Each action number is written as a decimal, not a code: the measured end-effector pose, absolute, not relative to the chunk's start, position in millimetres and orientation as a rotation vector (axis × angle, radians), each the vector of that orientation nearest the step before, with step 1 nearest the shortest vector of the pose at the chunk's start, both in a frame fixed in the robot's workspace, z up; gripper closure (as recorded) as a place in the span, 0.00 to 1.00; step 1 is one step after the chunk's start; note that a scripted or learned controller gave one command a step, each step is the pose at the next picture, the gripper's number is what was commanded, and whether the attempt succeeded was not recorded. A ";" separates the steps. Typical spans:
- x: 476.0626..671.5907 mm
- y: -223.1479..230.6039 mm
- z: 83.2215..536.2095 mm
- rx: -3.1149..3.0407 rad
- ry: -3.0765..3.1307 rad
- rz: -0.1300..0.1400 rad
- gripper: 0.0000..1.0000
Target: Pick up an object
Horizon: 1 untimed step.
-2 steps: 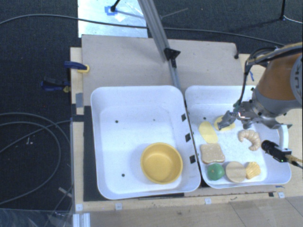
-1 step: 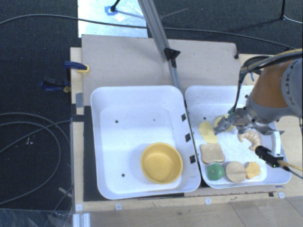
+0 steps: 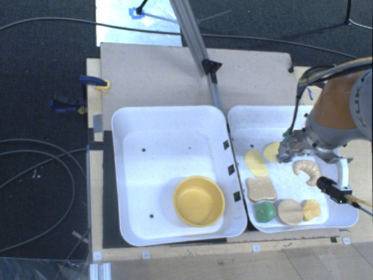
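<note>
I see smooth white plastic bins (image 3: 169,127), a glossy yellow plastic bowl (image 3: 199,200), and my matt board bench (image 3: 245,74).

Two white bins sit side by side. The left bin (image 3: 134,156) carries one yellow bowl (image 3: 199,200). The right bin (image 3: 250,124) carries seven food pieces: two pale yellow slices (image 3: 256,163), one croissant (image 3: 308,170), one toast slice (image 3: 261,188), one green ball (image 3: 266,212), one round biscuit (image 3: 289,212) and one small yellow piece (image 3: 312,209).

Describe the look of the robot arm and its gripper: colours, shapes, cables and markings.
The arm is a thick, rounded body with a broad orange band and grey casing below it. Black and yellowish cables loop over its top, with a blue one beside them. The gripper is a small dark grey metal block. A white bracket carries a black part with a tiny green light.
</note>
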<state>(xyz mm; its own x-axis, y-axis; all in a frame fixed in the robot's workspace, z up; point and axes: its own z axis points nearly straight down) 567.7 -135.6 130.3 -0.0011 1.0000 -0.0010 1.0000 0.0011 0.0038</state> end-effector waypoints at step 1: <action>569.5 -144.8 188.5 2.217 2.220 0.003 1.00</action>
